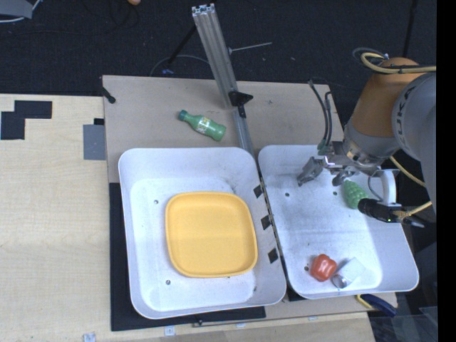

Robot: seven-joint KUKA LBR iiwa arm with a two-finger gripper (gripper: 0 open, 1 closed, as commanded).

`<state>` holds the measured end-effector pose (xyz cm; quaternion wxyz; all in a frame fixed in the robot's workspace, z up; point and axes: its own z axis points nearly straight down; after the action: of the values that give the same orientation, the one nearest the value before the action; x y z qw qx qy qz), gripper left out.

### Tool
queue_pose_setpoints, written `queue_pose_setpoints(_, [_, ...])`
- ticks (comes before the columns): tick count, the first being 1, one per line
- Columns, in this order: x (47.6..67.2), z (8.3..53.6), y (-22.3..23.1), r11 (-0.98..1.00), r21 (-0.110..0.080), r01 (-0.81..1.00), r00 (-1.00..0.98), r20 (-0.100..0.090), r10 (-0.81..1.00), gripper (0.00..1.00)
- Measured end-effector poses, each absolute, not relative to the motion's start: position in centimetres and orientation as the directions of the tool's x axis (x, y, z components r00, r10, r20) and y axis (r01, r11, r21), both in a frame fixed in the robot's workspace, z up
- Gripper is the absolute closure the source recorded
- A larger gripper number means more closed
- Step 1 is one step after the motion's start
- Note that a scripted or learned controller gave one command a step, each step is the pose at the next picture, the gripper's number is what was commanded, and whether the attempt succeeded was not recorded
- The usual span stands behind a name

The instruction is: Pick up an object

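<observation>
The right bin (385,262) holds a green knobbly object (353,194) near its right wall and a red object (323,267) near its front edge, with a small grey piece (340,281) beside it. My gripper (323,177) hangs over the back of this bin, just left of the green object. It is open, its two fingers spread with nothing between them. A yellow square plate (211,234) lies in the middle of the left bin (139,184).
A green bottle (203,125) lies on the bench behind the left bin. A slanted metal rail (221,55) rises from the bench at the back, between the bins. Black clips (265,219) join the bins' shared edge. The arm's cables (388,209) hang at the right bin's right side.
</observation>
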<state>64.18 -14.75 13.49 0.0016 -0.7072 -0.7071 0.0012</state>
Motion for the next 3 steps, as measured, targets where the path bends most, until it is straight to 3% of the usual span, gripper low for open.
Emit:
queue_pose_setpoints(1, [64.1,8.9,-14.7,0.001,-0.004,1.0,-0.001,0.001,1.0,0.0])
queue_pose_setpoints(2, [64.2,10.2,-14.7,0.0,0.0,1.0,0.0,0.0,1.0,1.0])
queue_pose_setpoints(3, [65.2,15.2,-15.0,-0.001,0.004,1.0,0.001,-0.001,1.0,1.0])
